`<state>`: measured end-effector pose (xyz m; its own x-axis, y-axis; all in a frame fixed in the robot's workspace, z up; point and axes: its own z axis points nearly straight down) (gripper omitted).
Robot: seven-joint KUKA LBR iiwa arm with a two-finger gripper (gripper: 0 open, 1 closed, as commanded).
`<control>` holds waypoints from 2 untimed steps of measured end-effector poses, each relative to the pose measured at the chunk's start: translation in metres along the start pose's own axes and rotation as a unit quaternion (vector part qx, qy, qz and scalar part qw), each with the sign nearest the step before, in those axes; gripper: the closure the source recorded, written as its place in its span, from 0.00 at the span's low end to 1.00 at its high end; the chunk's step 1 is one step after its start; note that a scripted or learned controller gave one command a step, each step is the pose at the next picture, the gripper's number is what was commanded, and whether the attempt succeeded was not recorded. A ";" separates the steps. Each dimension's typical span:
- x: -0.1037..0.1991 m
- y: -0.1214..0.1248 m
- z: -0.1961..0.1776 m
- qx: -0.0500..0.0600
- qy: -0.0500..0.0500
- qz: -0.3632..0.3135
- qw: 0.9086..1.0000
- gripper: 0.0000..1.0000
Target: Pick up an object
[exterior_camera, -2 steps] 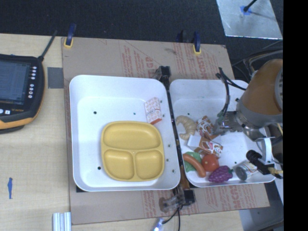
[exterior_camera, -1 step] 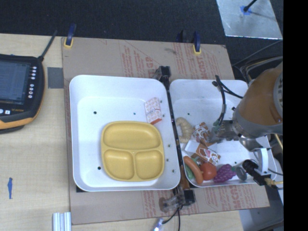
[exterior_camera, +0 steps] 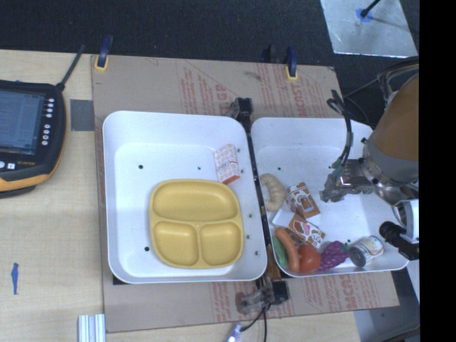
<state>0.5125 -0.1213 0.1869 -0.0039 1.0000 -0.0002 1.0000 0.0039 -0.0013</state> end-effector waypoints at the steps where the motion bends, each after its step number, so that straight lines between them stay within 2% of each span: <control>1: 0.018 -0.019 0.036 0.001 0.000 0.000 1.000 1.00; 2: -0.018 -0.037 0.031 0.001 0.001 0.001 1.000 1.00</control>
<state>0.4759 -0.1396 0.1562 -0.0025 1.0000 0.0012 1.0000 0.0025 -0.0037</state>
